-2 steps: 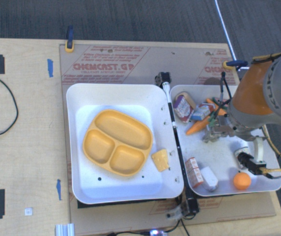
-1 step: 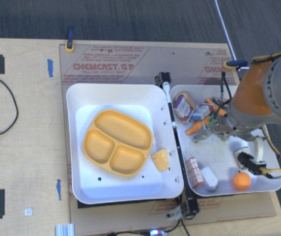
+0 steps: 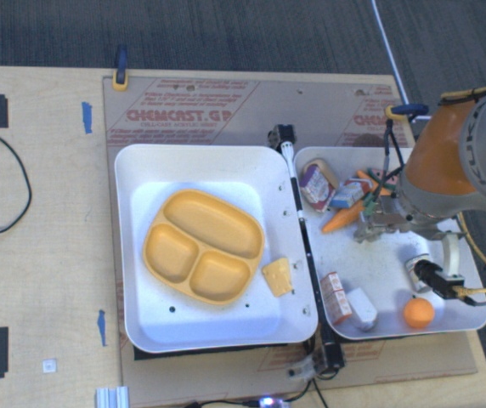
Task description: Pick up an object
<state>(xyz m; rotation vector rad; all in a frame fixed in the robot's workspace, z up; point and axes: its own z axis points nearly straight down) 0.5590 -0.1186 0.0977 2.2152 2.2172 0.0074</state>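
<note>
camera view | grey-and-orange arm's gripper hung low in right white bin, just beside orange plastic carrot | grip state could not be told | step: reaching; next likely descent and closing on carrot

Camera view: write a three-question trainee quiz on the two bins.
1. True or false: the yellow divided tray lies in the left bin.
2. Which lies nearest the claw? A) orange ball B) carrot C) cheese wedge
3. Fill in: the cheese wedge lies just ____ of the tray in this view.

Key: 1 true; 2 B; 3 right.
</note>
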